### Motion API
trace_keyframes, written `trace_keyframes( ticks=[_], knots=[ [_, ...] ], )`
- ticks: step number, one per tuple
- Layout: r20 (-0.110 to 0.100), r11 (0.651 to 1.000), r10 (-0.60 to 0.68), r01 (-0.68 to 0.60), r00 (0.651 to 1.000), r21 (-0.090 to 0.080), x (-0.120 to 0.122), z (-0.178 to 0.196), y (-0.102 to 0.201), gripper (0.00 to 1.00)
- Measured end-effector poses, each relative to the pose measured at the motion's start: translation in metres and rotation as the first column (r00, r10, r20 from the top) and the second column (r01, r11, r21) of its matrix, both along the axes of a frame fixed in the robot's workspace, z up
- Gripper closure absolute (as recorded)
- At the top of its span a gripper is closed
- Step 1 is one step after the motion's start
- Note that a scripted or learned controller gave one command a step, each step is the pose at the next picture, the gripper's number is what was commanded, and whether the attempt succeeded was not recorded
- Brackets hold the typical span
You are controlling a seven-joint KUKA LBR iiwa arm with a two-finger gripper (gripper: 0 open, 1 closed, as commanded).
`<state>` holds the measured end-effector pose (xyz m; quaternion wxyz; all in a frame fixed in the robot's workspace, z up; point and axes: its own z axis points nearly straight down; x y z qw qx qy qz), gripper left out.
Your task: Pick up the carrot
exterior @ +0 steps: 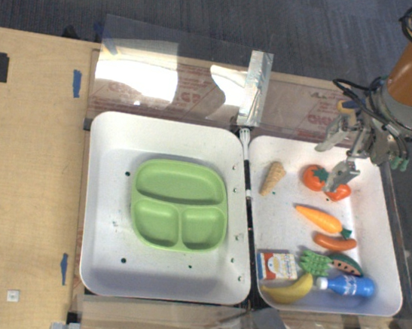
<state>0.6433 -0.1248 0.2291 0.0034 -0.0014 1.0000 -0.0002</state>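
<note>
Banana [289, 287] partly under carton [278, 266], carrot [323, 219] beyond

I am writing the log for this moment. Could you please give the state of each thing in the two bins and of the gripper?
carrot: lying flat, untouched
tomato: beside the gripper
gripper: low, nothing seen held
green tray: upright
blue bottle: on its side
banana: lying flat

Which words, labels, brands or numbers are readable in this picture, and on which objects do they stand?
No text can be read.
Small red and white carton: printed front, too blurred to read.
Blue plastic bottle with white cap: label too small to read.
Clear plastic sheet behind the white bins: faint reddish print, illegible.
</note>
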Motion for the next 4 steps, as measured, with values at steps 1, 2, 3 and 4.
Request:
trace_keyframes(
  ticks=[1,2,3,4],
  knots=[
    [0.003,0.925,-0.381,0.381,0.925,0.003,-0.059,-0.129,0.011,0.00],
    [0.006,0.865,-0.502,0.502,0.865,0.007,-0.094,-0.139,0.013,0.00],
    [0.016,0.866,-0.501,0.500,0.866,0.010,-0.091,-0.126,0.013,1.00],
    [0.009,0.902,-0.432,0.432,0.902,0.008,-0.095,0.047,0.070,1.00]
  ],
)
